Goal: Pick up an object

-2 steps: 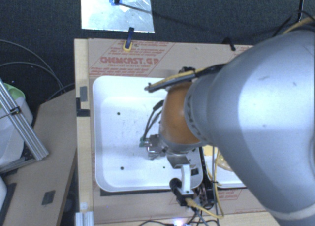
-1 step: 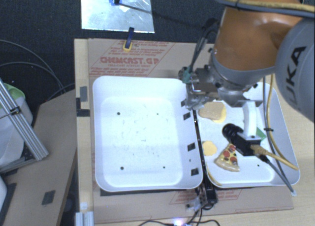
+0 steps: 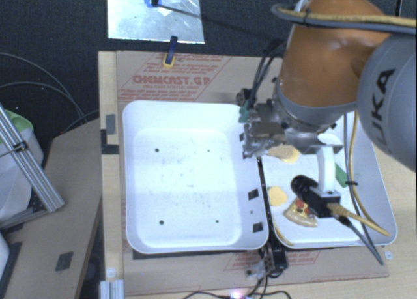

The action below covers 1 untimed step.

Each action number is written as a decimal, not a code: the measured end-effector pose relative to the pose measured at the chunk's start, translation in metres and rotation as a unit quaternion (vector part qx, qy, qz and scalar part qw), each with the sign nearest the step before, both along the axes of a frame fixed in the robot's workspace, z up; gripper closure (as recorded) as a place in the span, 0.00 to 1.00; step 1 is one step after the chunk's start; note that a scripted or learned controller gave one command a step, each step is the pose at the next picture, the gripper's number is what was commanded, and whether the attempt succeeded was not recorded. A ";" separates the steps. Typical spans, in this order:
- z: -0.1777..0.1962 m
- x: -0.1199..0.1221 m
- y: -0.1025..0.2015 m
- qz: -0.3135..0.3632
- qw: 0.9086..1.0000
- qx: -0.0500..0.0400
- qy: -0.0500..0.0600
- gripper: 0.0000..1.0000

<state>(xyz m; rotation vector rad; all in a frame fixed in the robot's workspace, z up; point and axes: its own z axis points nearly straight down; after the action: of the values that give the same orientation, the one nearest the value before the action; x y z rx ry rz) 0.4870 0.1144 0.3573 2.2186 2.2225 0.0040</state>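
My gripper (image 3: pixel 259 142) hangs low over the near-left part of the right bin (image 3: pixel 374 195), close to the wall shared with the left bin. A pale yellow piece (image 3: pixel 287 155) lies right beside it, partly covered by the wrist. Nearer the front lie a round yellow piece (image 3: pixel 277 195) and a pizza-slice toy (image 3: pixel 301 213) with red spots. A green item (image 3: pixel 341 176) and a white item (image 3: pixel 330 140) peek out to the right. The big orange-grey arm hides the back of this bin.
The left white bin (image 3: pixel 176 180) sits beside the right one on printed cardboard. A shiny metal sheet (image 3: pixel 155 1) and a small blue-yellow clamp (image 3: pixel 171 52) lie at the back. An aluminium frame (image 3: pixel 26 167) stands at the far left.
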 end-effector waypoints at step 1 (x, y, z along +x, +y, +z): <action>-0.022 0.000 -0.062 -0.004 1.000 -0.001 0.000 1.00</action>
<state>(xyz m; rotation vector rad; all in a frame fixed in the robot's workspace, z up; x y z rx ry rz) 0.4872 0.0523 0.3352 2.2255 2.2136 0.0005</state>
